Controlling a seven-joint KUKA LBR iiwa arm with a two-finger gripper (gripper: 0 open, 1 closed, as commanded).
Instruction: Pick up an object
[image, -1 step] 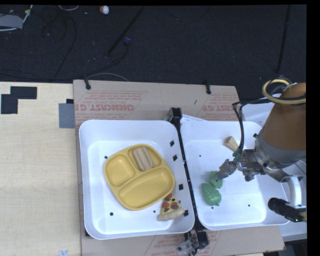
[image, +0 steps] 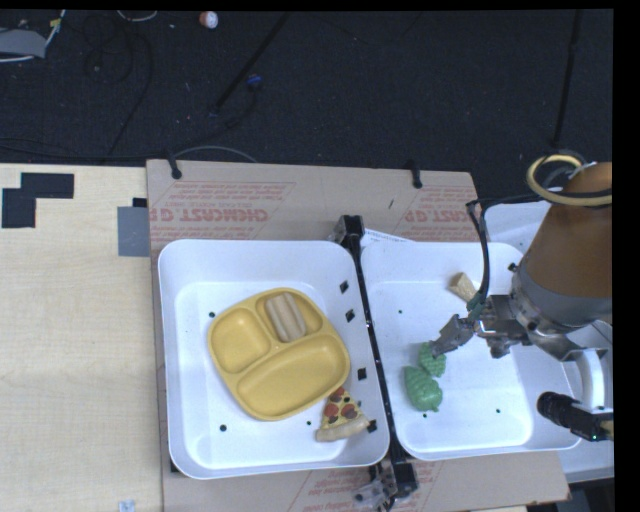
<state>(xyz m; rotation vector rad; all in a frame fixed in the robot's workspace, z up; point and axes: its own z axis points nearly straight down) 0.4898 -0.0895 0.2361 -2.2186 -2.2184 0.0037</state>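
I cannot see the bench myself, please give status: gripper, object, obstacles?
Gripper low in right bin, above green toy. Second green piece beside it. Nothing seen gripped.

The arm (image: 570, 250) is cut off at the 3 o'clock edge. The gripper (image: 452, 338) is too small and dark to read its jaws. The right bin (image: 455, 440) has its 3 o'clock wall hidden beneath the arm.

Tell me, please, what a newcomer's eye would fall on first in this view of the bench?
Probably the yellow three-compartment plastic plate in the left white bin, with a toy pizza slice lying beside its lower right edge. Next, the grey arm's gripper reaching into the right white bin, close above two green lumpy toys; a small tan piece sits further back.
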